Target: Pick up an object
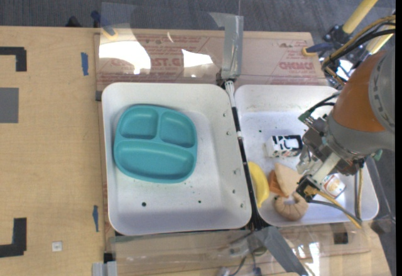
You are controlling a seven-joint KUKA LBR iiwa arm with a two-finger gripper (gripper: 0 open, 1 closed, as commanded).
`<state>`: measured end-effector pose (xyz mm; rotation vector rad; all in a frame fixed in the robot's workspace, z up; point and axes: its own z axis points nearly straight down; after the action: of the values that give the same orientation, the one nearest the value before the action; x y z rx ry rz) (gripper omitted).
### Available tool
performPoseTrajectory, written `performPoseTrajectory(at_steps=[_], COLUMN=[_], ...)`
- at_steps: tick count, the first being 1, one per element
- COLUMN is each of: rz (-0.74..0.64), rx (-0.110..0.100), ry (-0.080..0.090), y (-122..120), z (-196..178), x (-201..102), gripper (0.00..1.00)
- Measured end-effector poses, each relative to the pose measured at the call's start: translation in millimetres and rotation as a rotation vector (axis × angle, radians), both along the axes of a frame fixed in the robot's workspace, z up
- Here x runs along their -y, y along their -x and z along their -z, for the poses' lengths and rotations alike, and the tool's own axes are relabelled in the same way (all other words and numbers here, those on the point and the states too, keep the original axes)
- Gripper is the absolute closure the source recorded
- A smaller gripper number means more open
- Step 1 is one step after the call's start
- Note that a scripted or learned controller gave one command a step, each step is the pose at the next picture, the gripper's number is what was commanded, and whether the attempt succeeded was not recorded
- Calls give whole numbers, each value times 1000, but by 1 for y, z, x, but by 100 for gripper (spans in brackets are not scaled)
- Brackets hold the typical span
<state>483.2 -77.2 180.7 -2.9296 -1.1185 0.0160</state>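
**Tan lump lies just left of the gripper, in the right bin**

Tan rounded lump [284,180], soft-looking and wedge-like, sits near the front of the shallow white right-hand bin [264,122]. It looks like the likeliest pick because it is the closest thing to the two-finger gripper [312,171]. The gripper hangs low just to the lump's right, on the arm's side. From where I stand I cannot tell whether it is open or closed, and I see nothing held in it.

The lump's longer side seems to run from back-left to front-right, so I'd guess a short move leftward and down would reach it.

- **Left of it:** a yellow curved banana-shaped piece [258,182], touching or nearly so.
- **In front:** a brown round ball-like thing [290,207].
- **Behind:** a small white-and-black object [286,144].
- **Right of the gripper:** an orange-and-white item [333,186].

The crowding could spoil a grasp. The white left-hand bin [213,202] holds a teal divided plastic plate [154,143], well apart.
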Motion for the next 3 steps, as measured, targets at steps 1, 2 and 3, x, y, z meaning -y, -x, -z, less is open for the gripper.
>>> performPoseTrajectory(at_steps=[1, 2, 3], rz=[-787, -371, 323], rx=[14, 14, 4], ry=[-1, -1, 3], y=[-5, 3, 5], z=[-51, -97, -34], x=[-30, -77, -67], gripper=[100, 100, 100])
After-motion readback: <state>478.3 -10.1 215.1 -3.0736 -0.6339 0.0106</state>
